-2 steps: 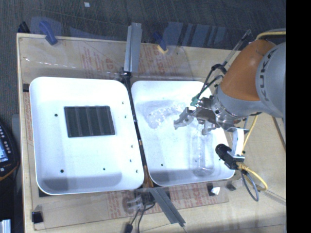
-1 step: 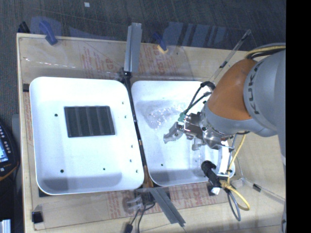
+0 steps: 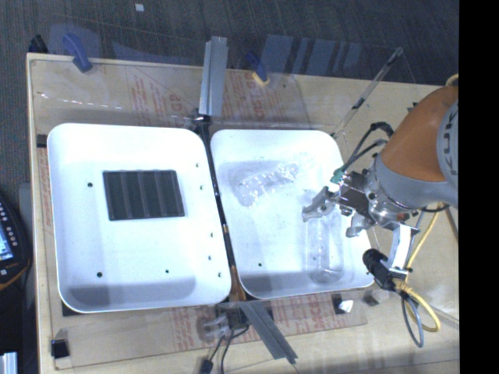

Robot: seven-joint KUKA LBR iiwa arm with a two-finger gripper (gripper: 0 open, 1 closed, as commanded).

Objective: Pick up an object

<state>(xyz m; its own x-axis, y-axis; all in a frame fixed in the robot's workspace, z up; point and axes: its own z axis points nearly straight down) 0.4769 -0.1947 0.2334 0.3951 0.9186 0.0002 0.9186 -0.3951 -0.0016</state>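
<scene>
A: Largest first: what lies in the right bin [image 3: 257, 283]?

B: The arm [image 3: 421, 150] reaches over its right rim. A clear bottle [image 3: 323, 248] lies lengthwise near that rim; a crumpled clear bag [image 3: 261, 179] sits toward the bin's back.

A: And the gripper [image 3: 337, 207]?

B: Above the bottle's upper end; whether it is parted or closed cannot be told. The bottle looks light, stiff, slippery; grasp across its middle.

The arm [image 3: 425, 150] is cut off at the right of the frame past its orange band. The gripper [image 3: 331, 209] hides part of the clear bottle [image 3: 323, 248] beneath it; how its fingers stand cannot be told. A dark device [image 3: 8, 244] at the left edge is cut off.
</scene>
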